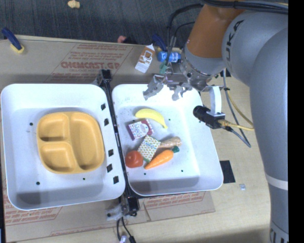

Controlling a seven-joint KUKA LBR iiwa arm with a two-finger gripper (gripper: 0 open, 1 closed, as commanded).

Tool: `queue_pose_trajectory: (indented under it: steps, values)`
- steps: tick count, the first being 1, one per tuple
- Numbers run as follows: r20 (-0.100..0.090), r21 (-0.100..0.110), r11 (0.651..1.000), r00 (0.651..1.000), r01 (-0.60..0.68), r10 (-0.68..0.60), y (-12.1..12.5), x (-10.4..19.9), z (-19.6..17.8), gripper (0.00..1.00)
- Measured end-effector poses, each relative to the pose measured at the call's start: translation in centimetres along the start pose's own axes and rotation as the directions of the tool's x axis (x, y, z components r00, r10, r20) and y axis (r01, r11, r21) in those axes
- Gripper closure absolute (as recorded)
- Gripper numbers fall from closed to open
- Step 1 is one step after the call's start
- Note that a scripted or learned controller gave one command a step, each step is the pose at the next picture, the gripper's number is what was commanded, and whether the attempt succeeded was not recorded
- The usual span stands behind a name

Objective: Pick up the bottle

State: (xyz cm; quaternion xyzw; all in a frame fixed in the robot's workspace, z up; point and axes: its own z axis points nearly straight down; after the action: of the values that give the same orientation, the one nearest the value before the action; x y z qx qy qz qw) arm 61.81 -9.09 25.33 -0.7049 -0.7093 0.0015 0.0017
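Note:
My gripper (164,91) hangs over the far part of the right bin (205,151), just beyond the banana (152,117). Its two grey fingers stand apart, open, with nothing between them. Below it lies a cluster of small items. Among them is a tan elongated thing (169,142) lying on its side next to a carrot (159,159); I cannot tell whether it is the bottle. The gripper touches none of these.
The cluster also holds a red-and-white packet (139,129), a checkered box (149,148) and a red tomato (134,159). A yellow divided plate (70,140) lies in the left bin (15,135). A small carton (145,58) lies on the cardboard beyond the bins.

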Motion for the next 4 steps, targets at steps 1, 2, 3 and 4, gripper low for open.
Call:
queue_pose_trajectory:
  steps: [1,2,3,4]
  values:
    - [0.000,0.002,1.000,1.000,0.004,-0.004,0.0,0.0,-1.0,1.00]
    - [0.000,0.001,0.993,0.993,0.117,-0.117,-5.3,3.5,6.2,1.00]
    - [-0.001,0.001,0.871,0.871,0.492,-0.492,-11.6,6.1,6.3,1.00]
    - [0.000,0.001,0.722,0.722,0.692,-0.692,-14.1,10.7,6.3,1.00]
